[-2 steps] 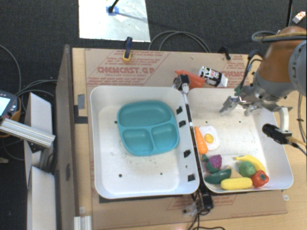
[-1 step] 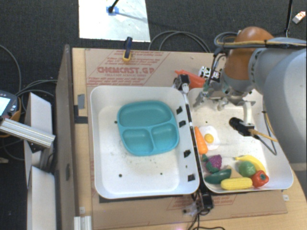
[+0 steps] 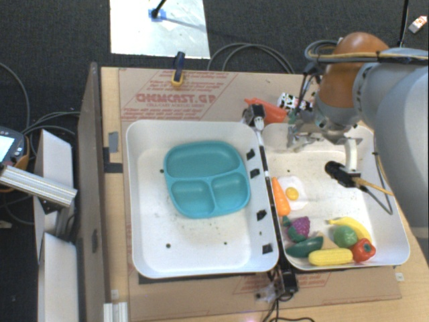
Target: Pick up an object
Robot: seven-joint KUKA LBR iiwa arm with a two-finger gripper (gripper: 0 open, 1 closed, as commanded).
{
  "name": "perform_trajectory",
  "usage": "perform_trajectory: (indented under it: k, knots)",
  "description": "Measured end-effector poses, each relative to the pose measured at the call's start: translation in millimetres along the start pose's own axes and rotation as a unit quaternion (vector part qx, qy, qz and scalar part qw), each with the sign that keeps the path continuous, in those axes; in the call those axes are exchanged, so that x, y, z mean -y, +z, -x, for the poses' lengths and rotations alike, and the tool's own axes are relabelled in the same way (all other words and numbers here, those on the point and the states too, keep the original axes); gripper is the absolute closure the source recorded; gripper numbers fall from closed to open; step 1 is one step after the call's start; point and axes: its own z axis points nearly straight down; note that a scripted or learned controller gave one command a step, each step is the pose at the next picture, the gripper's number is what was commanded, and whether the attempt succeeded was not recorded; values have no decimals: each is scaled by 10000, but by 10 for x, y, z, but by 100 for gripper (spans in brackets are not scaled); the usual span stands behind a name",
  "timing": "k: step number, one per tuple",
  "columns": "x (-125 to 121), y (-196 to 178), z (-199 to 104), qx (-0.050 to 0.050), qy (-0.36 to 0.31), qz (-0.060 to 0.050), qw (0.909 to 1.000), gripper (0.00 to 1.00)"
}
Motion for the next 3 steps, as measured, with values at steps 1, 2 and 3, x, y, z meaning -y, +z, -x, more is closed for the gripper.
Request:
perform_trajectory:
  k: [1,2,3]
  knots:
    - [14,-267,747,21,40,1,10000,100]
    - [118,-198,-25,-7,-20,-21,10000,100]
    - [116,-203,23,5,10,-13,10000,0]
